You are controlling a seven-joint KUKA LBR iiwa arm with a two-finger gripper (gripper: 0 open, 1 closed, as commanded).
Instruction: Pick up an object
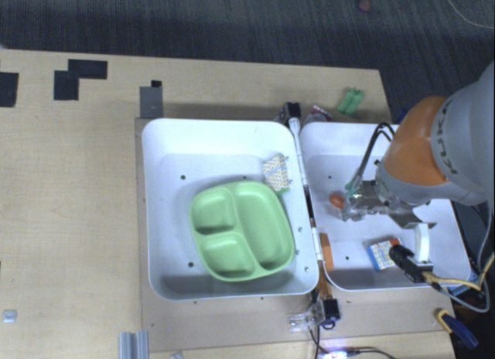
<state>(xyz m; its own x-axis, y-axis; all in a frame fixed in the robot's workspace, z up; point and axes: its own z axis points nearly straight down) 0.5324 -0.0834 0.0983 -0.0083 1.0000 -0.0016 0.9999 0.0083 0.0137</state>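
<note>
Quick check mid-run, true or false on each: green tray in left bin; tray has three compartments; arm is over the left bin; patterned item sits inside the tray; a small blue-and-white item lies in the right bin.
1. Green tray lies in the left bin: true.
2. It has three compartments: true.
3. The arm is over the left bin: false, it is over the right bin.
4. The patterned item sits inside the tray: false, it lies beside the tray's upper right edge.
5. A blue-and-white item lies in the right bin: true.

two white bins, one green divided plate, one patterned packet
</note>
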